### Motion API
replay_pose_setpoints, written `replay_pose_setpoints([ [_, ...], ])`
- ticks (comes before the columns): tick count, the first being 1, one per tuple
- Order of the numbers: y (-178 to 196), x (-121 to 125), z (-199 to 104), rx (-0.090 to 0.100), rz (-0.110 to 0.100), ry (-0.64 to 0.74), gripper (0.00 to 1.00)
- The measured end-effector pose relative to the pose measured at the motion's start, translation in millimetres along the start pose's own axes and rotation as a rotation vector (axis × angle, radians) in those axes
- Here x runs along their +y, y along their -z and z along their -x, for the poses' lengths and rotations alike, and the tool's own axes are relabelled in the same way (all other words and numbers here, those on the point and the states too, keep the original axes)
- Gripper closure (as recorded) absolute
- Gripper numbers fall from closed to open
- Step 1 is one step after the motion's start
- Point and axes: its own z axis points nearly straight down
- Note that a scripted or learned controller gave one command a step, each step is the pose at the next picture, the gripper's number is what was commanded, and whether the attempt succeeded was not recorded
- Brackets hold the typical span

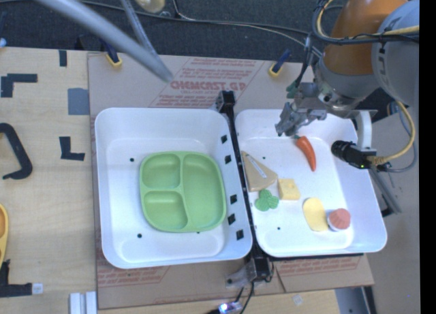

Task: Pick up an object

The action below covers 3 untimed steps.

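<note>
The gripper (289, 123) hangs over the right bin (361, 241) in the upper right of the frame, just left of the orange pepper (307, 152); its opening I cannot tell. Descending here, it may miss the pepper and close on nothing.

Tray (182, 192) in left bin (109, 169); food items, seemingly six, in right bin (364, 227).
</note>
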Motion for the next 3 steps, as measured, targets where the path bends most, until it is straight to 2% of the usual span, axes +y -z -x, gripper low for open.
replay_pose_setpoints([
  [1,2,-17,-58,0.001,0.0,0.002,1.0],
  [2,1,-23,-114,0.0,0.0,0.002,1.0],
  [3,-14,-41,-156,-0.001,-0.002,0.0,1.0],
])
